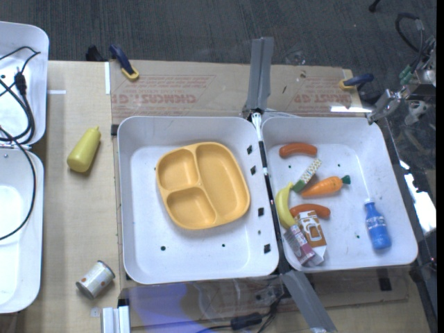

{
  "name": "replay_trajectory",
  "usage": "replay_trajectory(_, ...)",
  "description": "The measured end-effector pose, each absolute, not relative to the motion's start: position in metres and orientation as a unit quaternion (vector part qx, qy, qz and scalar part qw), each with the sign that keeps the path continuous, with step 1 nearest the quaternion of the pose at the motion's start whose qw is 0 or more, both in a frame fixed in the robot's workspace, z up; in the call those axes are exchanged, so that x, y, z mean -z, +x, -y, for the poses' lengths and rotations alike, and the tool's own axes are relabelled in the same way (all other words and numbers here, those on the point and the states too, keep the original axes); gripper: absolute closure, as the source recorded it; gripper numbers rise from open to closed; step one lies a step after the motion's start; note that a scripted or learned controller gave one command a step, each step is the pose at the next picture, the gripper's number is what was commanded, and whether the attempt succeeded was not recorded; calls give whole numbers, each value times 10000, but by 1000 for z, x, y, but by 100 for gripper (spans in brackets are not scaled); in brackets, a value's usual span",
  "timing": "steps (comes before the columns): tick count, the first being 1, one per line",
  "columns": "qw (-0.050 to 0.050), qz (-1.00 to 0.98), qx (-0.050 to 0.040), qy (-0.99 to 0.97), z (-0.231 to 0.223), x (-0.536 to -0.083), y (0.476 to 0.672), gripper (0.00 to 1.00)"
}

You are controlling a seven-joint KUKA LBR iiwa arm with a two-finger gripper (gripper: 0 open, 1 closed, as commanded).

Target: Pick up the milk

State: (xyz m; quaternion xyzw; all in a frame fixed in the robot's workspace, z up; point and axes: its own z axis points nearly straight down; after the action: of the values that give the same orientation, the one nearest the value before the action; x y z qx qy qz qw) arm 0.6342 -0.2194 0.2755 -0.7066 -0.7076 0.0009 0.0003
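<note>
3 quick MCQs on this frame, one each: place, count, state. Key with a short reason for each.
1. Where does the milk carton lie?
A. In the right bin, near its front edge
B. On the yellow plate
C. On the bench left of both bins

2. How many sausages are in the right bin?
A. None
B. Two
C. Five

3. How does the blue bottle stand?
A. Upright on the plate
B. Lying on its side in the right bin
C. Hanging off the bench edge

Key: 1 A, the carton rests beside the banana at the bin's near side. 2 B, one sausage at the back, another by the carton. 3 B, its length lies flat on the bin floor.
</note>
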Motion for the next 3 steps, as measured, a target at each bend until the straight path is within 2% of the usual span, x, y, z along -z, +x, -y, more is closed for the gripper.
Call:
replay_trajectory(1, 9, 7762, -8, -6305, 125, -178, 569, 0)
replay_trajectory(2, -3, 6936, -10, -7204, 134, -238, 607, 0)
replay_trajectory(3, 17, 7182, -16, -6959, 96, -137, 545, 0)
